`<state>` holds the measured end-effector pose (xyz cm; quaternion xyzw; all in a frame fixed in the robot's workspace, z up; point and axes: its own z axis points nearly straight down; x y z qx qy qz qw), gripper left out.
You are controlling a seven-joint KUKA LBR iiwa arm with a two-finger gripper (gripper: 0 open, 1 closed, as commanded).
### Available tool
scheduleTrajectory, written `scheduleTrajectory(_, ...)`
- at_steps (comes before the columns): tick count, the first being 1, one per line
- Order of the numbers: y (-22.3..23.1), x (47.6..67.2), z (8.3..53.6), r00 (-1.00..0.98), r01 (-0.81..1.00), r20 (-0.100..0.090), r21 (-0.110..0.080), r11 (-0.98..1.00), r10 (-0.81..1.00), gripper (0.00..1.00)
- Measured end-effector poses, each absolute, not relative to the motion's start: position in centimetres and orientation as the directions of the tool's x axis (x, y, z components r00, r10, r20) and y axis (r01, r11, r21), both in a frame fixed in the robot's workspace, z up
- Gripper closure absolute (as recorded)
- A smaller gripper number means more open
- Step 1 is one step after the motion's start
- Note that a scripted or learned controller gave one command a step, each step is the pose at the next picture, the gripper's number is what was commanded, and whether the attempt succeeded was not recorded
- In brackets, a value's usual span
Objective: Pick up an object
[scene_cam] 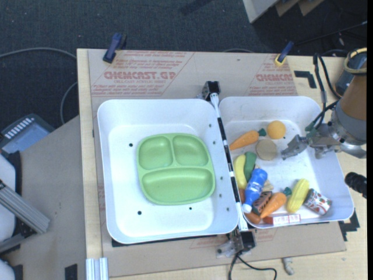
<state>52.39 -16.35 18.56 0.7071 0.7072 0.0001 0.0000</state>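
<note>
Objects (265, 188) lie heaped in the right bin (335, 174): carrots, corn, a bottle, an orange ball. The arm reaches in from the right, its gripper (293, 147) low over the bin beside a tan disc (267, 150), grasp state unclear.

Bright, even overhead light washes the two white bins (111, 156) almost to glare, casting only faint shadows; the dark floor (46, 16) toward 11 o'clock falls dim, and fine detail stays soft throughout.

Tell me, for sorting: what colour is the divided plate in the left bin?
Light green, clearest in the camera view: plate.
</note>
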Motion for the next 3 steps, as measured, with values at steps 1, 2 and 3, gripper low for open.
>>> scheduleTrajectory(1, -12.8, 61.1, 10.9, -0.001, 1.0, 0.001, 0.005, 0.001, 1.0, 0.0)
scheduleTrajectory(2, -15.0, 65.8, 8.7, -0.001, 1.0, -0.001, 0.001, 0.001, 1.0, 0.0)
scheduleTrajectory(3, -15.0, 65.8, 9.7, -0.002, 1.0, -0.003, 0.003, 0.002, 1.0, 1.0)
